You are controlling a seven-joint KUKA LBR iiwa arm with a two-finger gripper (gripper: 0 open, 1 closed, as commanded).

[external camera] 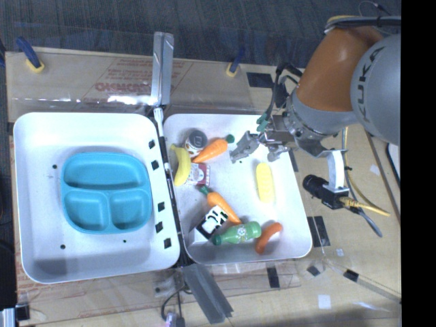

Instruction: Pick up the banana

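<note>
The table (pixel 381 251) carries two white bins side by side. The left bin (pixel 34 182) holds a blue divided tray (pixel 105 193). The right bin (pixel 289 203) holds the clutter, and the grey arm (pixel 354 80) with its orange band reaches over that bin's upper right corner. The jaws (pixel 257 147) hang above the bin's upper middle, spread apart with nothing between them; one finger points down-left toward a carrot (pixel 211 150), the other sits near the top of a pale yellow corn-like piece (pixel 265 182). The banana (pixel 180 164) lies at the far left of the right bin, against the wall shared with the left bin, well apart from the jaws with the carrot between. Lower down lie a second carrot (pixel 223 206), a green bottle (pixel 238 234) and an orange-red piece (pixel 269 236). A small round can (pixel 197 139) sits just above the banana.
</note>
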